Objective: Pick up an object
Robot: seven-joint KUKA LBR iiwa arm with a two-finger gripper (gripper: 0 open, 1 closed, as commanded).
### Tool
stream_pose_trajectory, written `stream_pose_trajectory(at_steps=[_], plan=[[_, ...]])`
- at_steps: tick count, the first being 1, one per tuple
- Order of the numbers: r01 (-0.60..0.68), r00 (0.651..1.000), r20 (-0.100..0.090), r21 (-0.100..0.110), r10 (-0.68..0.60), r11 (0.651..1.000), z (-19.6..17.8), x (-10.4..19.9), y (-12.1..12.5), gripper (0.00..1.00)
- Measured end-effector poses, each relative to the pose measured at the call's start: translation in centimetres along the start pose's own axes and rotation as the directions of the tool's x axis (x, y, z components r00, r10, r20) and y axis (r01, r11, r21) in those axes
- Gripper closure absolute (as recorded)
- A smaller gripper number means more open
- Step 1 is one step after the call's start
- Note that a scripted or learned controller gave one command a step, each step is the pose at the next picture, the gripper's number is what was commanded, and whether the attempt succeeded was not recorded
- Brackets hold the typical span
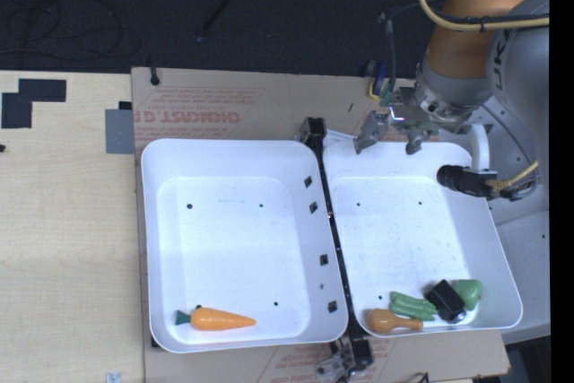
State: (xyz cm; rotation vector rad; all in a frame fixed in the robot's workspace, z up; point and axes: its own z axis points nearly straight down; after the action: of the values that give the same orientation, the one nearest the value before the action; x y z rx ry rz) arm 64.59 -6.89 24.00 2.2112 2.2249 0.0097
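Camera view: the gripper (pixel 391 135) hangs spread open and empty above the right bin's (pixel 484 220) 12 o'clock rim; pickable things sit low, a carrot (pixel 221 318) at the left bin's (pixel 161 193) 7 o'clock, green pieces (pixel 414 306) at the right bin's 6 o'clock, well apart from it.

Orange carrot (pixel 222 318), white bins (pixel 170 159), black block (pixel 445 300)

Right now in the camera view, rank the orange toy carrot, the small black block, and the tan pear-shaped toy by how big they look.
1. Orange toy carrot, longest.
2. Tan pear-shaped toy.
3. Small black block.
The last two look close, and the block partly overlaps green toys, so that order is unsure.
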Motion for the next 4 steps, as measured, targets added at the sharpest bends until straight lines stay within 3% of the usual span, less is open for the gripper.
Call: stream_pose_trajectory(at_steps=[1, 2, 3, 4], plan=[[-0.013, 1.000, 0.008, -0.001, 0.013, 1.000, -9.3, -10.4, -0.2, 0.00], [-0.004, 1.000, 0.003, 0.010, 0.004, 1.000, -9.6, -9.8, -0.2, 1.00], [-0.004, 1.000, 0.000, 0.013, 0.004, 1.000, -5.8, -9.1, -0.3, 1.00], [-0.007, 1.000, 0.002, 0.012, 0.007, 1.000, -4.6, -11.9, -0.3, 1.00]])
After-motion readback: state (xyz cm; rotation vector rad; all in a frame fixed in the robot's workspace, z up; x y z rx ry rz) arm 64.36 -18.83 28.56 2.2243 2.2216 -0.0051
